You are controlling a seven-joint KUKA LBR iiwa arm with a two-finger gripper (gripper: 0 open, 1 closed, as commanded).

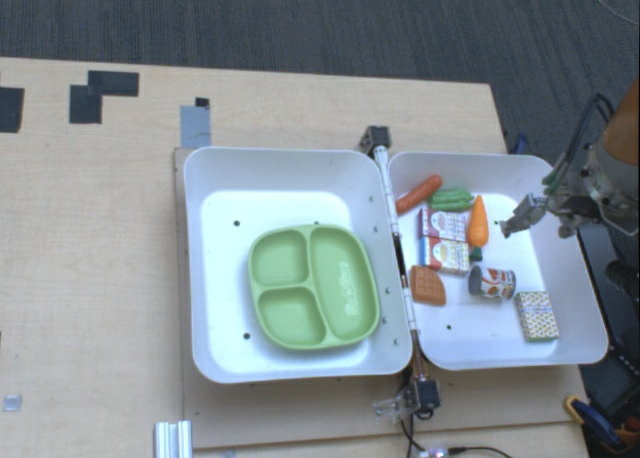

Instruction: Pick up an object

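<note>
Toy carrot (478, 221) lay near the right bin's (575, 341) far edge, the hand (520, 218) just beside it, grip indiscernible.

Light wooden bench (90, 246) carries dark square markers (100, 94) at upper left; dark grey carpet floor (300, 6) lies beyond.

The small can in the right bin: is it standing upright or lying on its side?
On its side. The can lies lengthwise on the right bin's floor, its round end facing left, between the cracker and the patterned box.
</note>
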